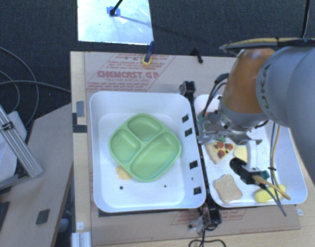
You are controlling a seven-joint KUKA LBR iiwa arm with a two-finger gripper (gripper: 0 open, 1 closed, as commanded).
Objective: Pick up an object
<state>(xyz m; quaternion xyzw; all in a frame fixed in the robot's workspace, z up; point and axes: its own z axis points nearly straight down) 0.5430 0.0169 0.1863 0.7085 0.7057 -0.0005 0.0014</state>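
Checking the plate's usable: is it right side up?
Right side up: the green plate lies flat in the left bin, three compartments facing upward.

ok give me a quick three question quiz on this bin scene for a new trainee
1. True or false: the green divided plate lies in the left bin.
2. Which item sits nearest the camera-side wall of the right bin? A) pizza slice B) bread slice C) green divided plate
3. Fill in: a small yellow piece peeks out from under the plate's ____ edge.

Key
1. True
2. B
3. Lower left
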